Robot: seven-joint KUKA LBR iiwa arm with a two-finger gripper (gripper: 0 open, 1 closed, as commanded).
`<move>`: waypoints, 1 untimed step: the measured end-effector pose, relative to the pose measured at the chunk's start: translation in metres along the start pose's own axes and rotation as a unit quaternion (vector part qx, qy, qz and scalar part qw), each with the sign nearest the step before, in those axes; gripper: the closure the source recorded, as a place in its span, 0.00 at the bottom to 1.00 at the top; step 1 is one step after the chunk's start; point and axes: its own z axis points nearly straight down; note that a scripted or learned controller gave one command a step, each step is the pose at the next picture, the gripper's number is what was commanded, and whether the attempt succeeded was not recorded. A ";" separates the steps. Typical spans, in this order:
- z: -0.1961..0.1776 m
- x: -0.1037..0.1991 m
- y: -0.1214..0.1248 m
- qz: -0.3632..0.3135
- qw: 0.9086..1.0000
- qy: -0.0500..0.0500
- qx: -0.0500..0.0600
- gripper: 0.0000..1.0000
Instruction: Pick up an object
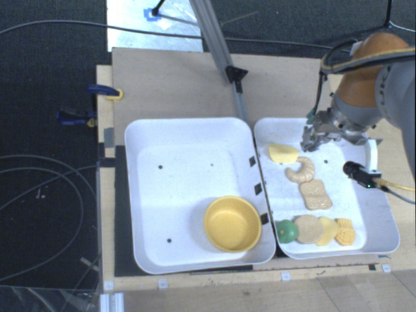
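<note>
Camera view: we are hovering our gripper (311, 139) just beside the yellow wedge (283, 153), in the right bin (383, 229) near the croissant (301, 170). Whether we are clenching or released, we cannot tell. Wedge probably light, rigid, smooth; we are favouring its flat sides.

A grey metal pole (214, 38) slanted across the brown bench (169, 83) from the top. A blue-and-yellow clamp (104, 92) gripped the bench's left edge, another blue one (73, 117) just below. Black cables (45, 194) looped over the dark floor.
</note>
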 end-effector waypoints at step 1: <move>-0.053 -0.010 0.000 0.000 1.000 0.000 -0.001 1.00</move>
